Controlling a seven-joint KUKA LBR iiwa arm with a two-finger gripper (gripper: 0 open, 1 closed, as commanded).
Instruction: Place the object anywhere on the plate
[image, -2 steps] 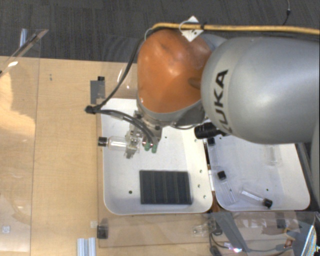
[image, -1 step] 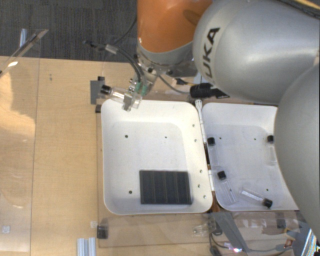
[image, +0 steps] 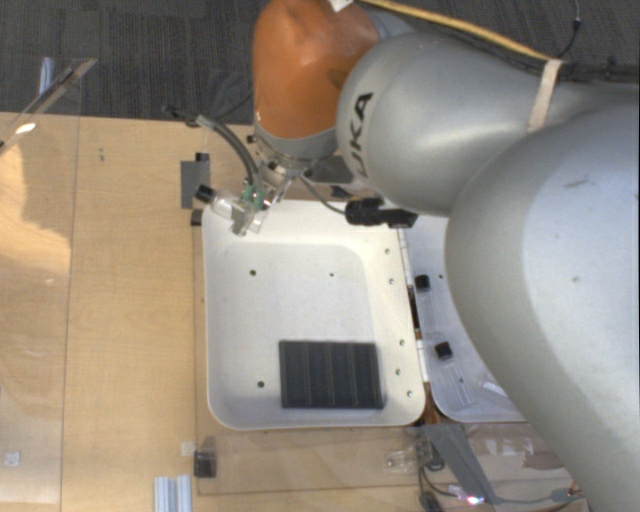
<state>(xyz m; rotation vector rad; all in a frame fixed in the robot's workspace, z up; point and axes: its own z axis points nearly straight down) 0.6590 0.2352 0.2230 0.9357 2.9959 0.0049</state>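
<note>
Grey arm (image: 520, 200) bulk loomed nearest, covering most of the right bin (image: 455, 385). Left bin (image: 225, 330) held a dark ribbed rectangular plate (image: 330, 375) near its front edge. Gripper (image: 245, 210) hovered at that bin's far left corner; its grip could not be judged, and no separate object could be made out.

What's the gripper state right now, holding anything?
Gripper: over the far left corner of the left bin; open or shut cannot be told, nothing visibly held. The dark ridged plate lies at the bin's near edge.
</note>
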